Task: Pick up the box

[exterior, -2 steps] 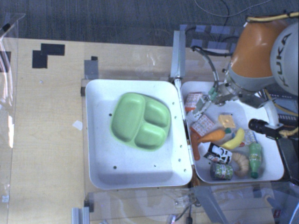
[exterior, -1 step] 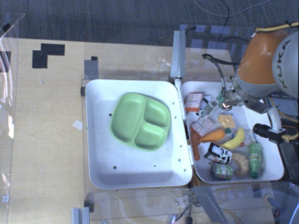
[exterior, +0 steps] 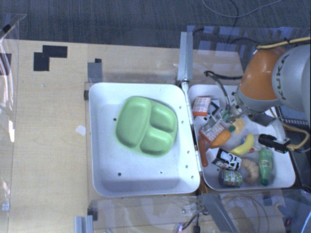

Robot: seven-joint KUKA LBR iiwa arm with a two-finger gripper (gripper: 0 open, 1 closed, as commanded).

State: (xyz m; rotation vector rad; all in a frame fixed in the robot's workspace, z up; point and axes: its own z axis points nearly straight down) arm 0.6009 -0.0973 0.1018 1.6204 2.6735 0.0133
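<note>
Camera view: fixed, looking down at a slant on both bins.
Left bin (exterior: 97,144): bare white floor open along its left and near sides; a green divided tray (exterior: 146,125) lies at its middle.
Right bin (exterior: 286,176): crowded; little free floor between its walls.
Arm (exterior: 277,76): enters from the right, its orange band above the far right part of the right bin.
Gripper (exterior: 228,114): low over the far middle of the right bin, among cables.
Fingers: state cannot be told; nothing is visibly clamped between them.
Box (exterior: 201,106): small, white with red print, in the far left corner of the right bin, close to the wall shared with the left bin; left of the gripper, apart from it.
Clutter near gripper: a packet (exterior: 212,129) and a carrot (exterior: 219,138) just below it; a banana (exterior: 243,145) to the near right.
Near edge of right bin: black-and-white carton (exterior: 227,159), can (exterior: 230,178), croissant (exterior: 250,169), green bottle (exterior: 265,165).
Obstruction: the shared wall crowds the box on its left.
</note>
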